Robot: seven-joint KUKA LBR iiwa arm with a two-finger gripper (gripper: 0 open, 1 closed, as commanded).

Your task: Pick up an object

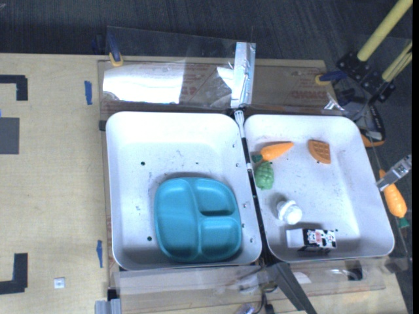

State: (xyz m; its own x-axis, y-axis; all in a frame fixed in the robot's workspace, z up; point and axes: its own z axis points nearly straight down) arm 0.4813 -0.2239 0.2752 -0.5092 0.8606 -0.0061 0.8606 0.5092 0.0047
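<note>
Toward frame's right, inside right bin (350, 198), saw carrot (275, 151) near upper-left corner. Judged picking not begun. Could not tell claw state. Needed next: lowering over carrot, then closing.

The worktop (46, 175) is pale wood with black corner marks and bits of blue tape. Two white bins sit on it side by side, touching along their inner edges: the left bin (131, 142) and the right bin (347, 201). Behind them, a clear plastic sheet (170, 77) stands along the far edge, with a silver tape strip (243, 70) at its right end.
</note>
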